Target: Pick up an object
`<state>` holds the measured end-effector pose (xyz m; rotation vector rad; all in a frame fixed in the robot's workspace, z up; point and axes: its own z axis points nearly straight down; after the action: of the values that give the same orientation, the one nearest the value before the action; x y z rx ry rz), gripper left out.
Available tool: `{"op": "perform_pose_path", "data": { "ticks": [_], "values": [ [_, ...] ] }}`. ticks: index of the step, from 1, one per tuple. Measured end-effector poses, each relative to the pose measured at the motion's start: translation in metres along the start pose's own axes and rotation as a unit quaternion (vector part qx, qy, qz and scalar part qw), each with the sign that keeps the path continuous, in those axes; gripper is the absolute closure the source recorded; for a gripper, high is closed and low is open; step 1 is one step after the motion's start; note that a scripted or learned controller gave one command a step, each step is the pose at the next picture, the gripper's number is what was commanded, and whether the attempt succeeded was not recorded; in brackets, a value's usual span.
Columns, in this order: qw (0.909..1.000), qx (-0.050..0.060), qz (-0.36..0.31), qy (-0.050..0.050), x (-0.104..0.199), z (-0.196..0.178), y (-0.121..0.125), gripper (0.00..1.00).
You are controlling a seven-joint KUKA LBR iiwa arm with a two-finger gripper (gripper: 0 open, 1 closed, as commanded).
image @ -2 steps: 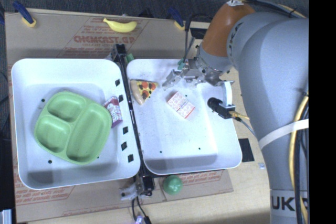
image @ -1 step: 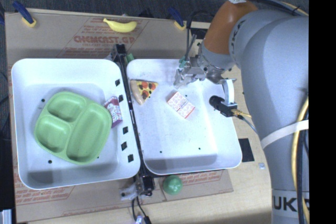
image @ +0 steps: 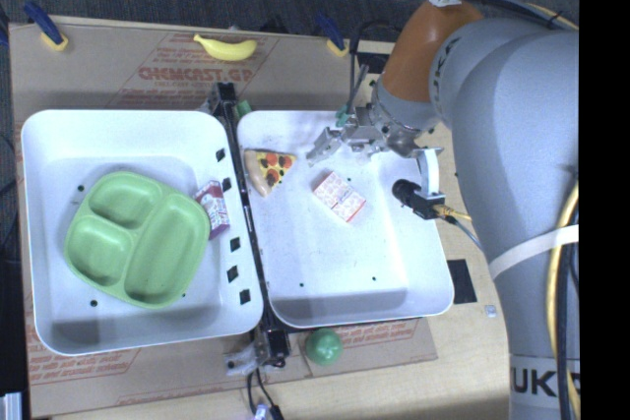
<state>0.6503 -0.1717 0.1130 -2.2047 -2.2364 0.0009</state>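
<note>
Hovering my tool [image: 330, 145] in the right bin's [image: 394, 282] upper part, fingers spread, grasping nothing. Approach step. Pink-white packet [image: 339, 197] lies just below it, pizza slice toy [image: 267, 168] to its left. Next: shift over packet, descend, clench.

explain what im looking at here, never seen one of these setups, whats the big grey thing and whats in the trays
The big grey thing is a robot arm, reaching in from the right. One camera fixed above the bench looks down at a slant. The tool at the arm's tip hangs over the right bin. Nothing shows between its fingers. That bin holds a toy pizza slice and a small pink packet. The left bin holds a green divided plate and a small dark red wrapper. Outside the bins lie a toy banana and a green ball.
</note>
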Motion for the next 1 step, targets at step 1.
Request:
{"op": "perform_pose_path", "data": {
  "ticks": [1],
  "values": [
    [1.0000,-0.002,0.004,0.001,0.0737,-0.0784,0.0083,0.00]
  ]
}}
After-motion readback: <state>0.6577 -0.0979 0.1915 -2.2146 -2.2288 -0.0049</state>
